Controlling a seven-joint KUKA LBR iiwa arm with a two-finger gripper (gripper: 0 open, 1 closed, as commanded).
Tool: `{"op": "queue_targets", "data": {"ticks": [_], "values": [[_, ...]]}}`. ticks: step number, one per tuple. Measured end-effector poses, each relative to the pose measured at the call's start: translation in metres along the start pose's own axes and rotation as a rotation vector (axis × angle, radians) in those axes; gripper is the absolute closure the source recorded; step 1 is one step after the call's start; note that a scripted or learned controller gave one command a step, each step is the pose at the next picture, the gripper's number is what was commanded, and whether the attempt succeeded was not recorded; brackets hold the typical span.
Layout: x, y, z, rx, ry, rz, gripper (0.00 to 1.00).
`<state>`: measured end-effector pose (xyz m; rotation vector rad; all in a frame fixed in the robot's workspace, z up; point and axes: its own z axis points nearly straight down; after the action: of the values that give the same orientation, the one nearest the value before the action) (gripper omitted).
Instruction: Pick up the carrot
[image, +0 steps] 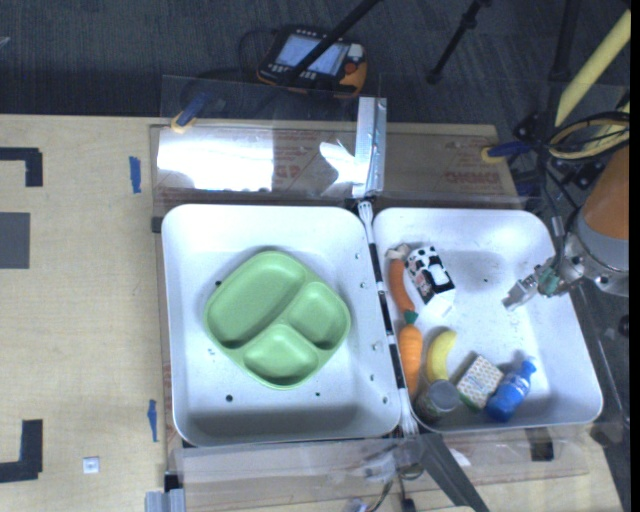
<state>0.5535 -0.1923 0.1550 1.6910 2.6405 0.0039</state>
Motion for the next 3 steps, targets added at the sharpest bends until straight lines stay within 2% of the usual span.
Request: {"op": "queue_targets", "data": {"ticks": [1,2,3], "values": [[0.015,0.012,-0.056,0.003,0.0,0.294,1.0],[0.015,0.013,-0.066,-0.001,-0.003,0.292,1.0],[-0.017,-0.004,-0.077,0.003,0.0,0.36,1.0]]}}
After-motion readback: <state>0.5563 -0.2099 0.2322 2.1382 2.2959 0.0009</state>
